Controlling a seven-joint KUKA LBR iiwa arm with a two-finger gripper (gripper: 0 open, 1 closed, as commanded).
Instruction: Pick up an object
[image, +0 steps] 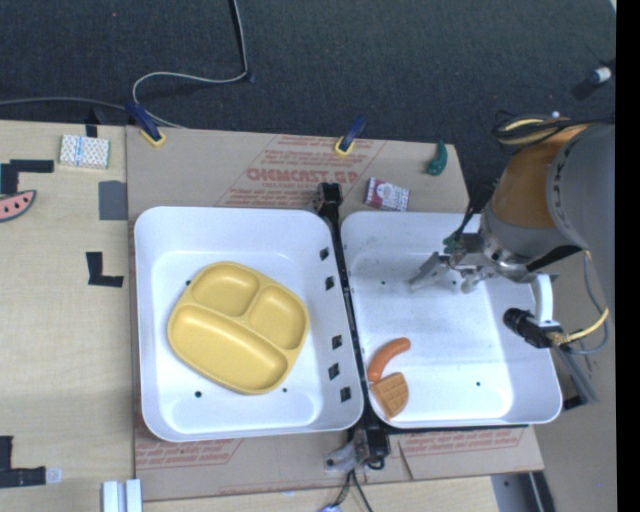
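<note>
The orange sausage (389, 356) lay in the right bin (520, 400), near its front-left corner, touching a brown waffle-like piece (391, 394) just in front of it. The gripper (432, 274) hovered well apart — toward the bin's back, its 2 fingers spread and holding nothing. A good approach would likely descend over the sausage's middle, jaws across its narrow width. The left bin (160, 300) held a yellow tray (238, 326).
</note>
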